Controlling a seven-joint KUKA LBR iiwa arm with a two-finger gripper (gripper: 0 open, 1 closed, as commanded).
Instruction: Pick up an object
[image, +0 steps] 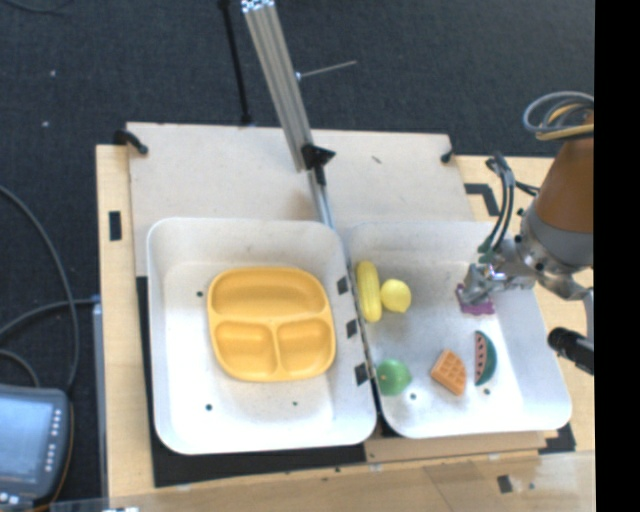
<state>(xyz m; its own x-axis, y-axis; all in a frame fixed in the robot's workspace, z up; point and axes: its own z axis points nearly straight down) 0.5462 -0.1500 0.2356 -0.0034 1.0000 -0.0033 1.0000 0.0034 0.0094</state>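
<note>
In the right bin (520, 400) lie a yellow banana (367, 290), a yellow lemon (396, 296), a green round fruit (392, 375), an orange waffle-like wedge (449, 372) and a watermelon slice (484, 358). A small purple object (469, 296) sits at the bin's upper right, directly under the tip of my gripper (485, 282). The gripper reaches in from the right, low over the bin floor. Whether the purple object is in its grasp is hidden by the gripper body.
The left bin (180, 400) holds a yellow divided plate (271, 322). A slanted aluminium post (285, 90) rises at the back between the bins. The arm's orange band (570, 190) and cables stand over the right bin's far right edge.
</note>
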